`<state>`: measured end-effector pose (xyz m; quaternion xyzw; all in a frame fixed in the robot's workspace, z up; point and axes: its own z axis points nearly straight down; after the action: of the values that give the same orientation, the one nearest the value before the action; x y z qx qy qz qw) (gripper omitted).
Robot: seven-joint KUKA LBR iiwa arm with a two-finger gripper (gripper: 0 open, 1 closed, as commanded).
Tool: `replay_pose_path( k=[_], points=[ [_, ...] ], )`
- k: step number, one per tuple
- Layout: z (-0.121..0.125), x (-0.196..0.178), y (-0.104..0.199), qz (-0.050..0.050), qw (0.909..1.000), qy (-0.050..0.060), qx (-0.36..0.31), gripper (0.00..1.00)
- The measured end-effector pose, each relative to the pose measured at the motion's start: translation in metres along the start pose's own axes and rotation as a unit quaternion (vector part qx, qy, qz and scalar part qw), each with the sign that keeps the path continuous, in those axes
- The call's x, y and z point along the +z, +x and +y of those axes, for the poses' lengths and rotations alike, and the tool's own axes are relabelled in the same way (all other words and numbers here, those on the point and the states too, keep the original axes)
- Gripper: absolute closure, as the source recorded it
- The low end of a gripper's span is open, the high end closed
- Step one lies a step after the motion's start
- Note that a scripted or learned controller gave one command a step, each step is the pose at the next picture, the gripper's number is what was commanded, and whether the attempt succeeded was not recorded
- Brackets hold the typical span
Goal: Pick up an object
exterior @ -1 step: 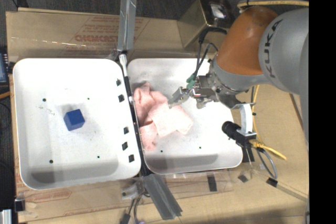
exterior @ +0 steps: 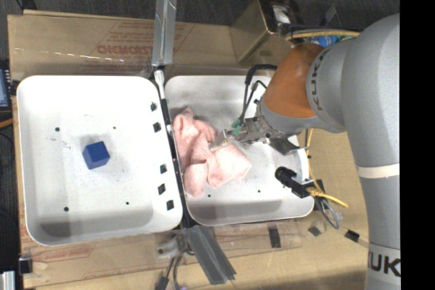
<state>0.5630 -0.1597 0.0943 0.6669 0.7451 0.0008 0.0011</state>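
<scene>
Pink cloth [exterior: 206, 158] is bunched in the right bin [exterior: 285, 204], along its left side. The gripper [exterior: 228, 137] sits at the cloth's top right edge, so the cloth lies mostly left and below it. Can't tell the fingers' state. Blue cube [exterior: 96, 154] is way off in the left bin [exterior: 41, 214].

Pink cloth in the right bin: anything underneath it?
Nothing shows under the pink cloth; it lies crumpled on the right bin, and its folds hide the floor below, so a small item could be covered. The pincer is at its upper edge.
</scene>
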Motion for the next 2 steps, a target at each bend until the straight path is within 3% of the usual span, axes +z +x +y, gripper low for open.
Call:
replay_pose_path(
  k=[1, 2],
  points=[
    [0.000, 0.000, 0.000, 0.000, 1.0000, 0.000, 0.000, 0.00],
    [0.040, 0.000, 0.033, 0.000, 0.9993, 0.000, -0.037, 0.00]
  ],
)
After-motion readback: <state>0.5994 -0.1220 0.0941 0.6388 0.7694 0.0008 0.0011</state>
